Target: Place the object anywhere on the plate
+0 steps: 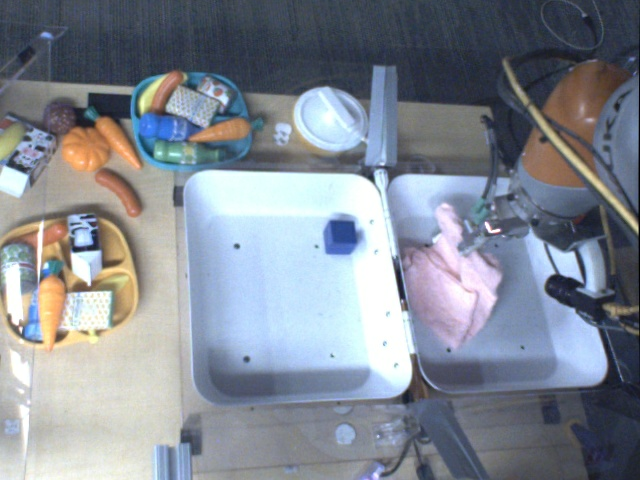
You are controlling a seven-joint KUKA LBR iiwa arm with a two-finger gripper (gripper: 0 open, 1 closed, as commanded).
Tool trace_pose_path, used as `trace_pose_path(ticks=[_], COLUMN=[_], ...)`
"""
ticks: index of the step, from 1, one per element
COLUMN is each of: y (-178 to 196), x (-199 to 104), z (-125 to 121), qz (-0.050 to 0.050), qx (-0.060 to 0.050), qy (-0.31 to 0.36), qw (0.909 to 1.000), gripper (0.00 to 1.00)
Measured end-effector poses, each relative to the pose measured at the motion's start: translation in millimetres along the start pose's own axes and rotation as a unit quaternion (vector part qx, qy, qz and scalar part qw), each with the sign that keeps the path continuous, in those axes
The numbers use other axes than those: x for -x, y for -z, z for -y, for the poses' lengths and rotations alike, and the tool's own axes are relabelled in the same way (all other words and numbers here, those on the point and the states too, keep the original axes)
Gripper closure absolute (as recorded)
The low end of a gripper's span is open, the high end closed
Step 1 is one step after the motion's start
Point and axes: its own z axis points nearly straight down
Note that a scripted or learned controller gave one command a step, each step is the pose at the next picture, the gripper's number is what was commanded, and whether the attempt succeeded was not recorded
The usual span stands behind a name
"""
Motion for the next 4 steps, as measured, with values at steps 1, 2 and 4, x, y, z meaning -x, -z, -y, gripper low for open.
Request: trace_pose_path(ticks=[1, 2, 4], y=[34, 36, 26], x=[-1, -60, -169], z=[-2, -20, -41], qz=[0.000, -0.001, 0.000], qx=[0.000, 0.000, 0.003], qy=[0.004, 0.205, 0.571], qw=[1.0000, 0.9789, 0.8212], gripper=[1.00, 1.00, 1.00])
